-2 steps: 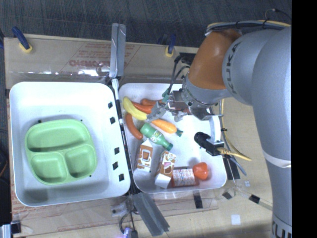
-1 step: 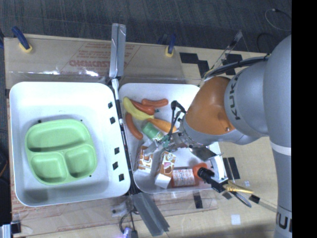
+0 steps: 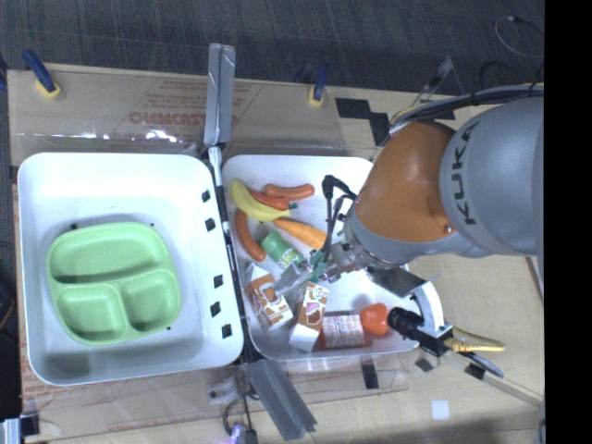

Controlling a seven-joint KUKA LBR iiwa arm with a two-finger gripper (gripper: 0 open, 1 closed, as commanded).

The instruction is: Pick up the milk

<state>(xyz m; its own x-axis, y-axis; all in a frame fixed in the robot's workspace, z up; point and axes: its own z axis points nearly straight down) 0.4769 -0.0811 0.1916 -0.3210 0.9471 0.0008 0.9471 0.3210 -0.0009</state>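
Left bin [image 3: 37, 248]: white, shallow, holding a green divided tray [image 3: 111, 280] with three compartments, sitting a bit toward the front-left.

Divider [image 3: 218, 109]: grey strip running between the two bins, black marks along the left bin's inner wall.

Right bin [image 3: 277, 166]: this is where all the toy food is. Yellow banana [image 3: 254, 202] at the back-left, a red-orange sausage [image 3: 289, 191] just behind it, another sausage [image 3: 248, 237] down the left side, a carrot [image 3: 301, 231] lying across the middle, and a small green bottle [image 3: 277, 246] next to it.

Milk: looks like two small cartons, milk carton [image 3: 270, 303] near the front-left and second carton [image 3: 313, 305] just to its right, both lying tilted. A ketchup bottle [image 3: 351, 326] with a red cap lies along the front wall beside them.

Gripper [image 3: 314, 268]: low in the bin, right above and between the cartons, pointing down-left. Honestly can't tell whether it's spread or closed, too blurry.

Arm [image 3: 444, 188]: comes in from the right over the tabletop [image 3: 111, 91], big orange band hanging over the bin's right half, grey link behind it, wrist bent down into the bin.
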